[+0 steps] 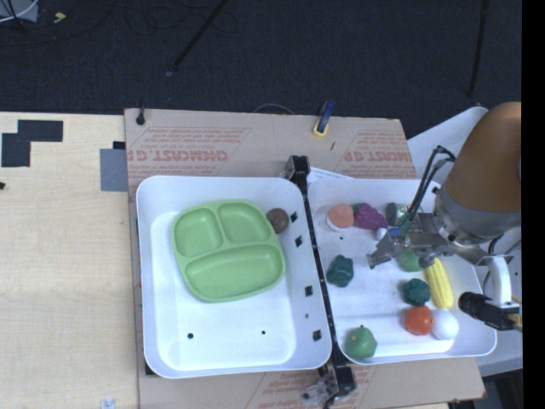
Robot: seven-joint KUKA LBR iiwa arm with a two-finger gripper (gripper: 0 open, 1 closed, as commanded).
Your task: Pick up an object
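Two bins fill our frame's middle. In the right bin (375,348) our gripper (385,252) hovers, its grip unreadable, with the dark green toy (341,271) just lower left and open white floor below, away from the walls

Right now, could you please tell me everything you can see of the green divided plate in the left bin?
The green divided plate is pale green, looks like smooth plastic, and has rounded corners. Raised ridges split it into three compartments: two small ones along the far side and one large one nearer the camera. It lies flat and slightly rotated on the floor of the left bin, toward its far half. Nothing lies in it. A small brown ball sits just off its far right corner.
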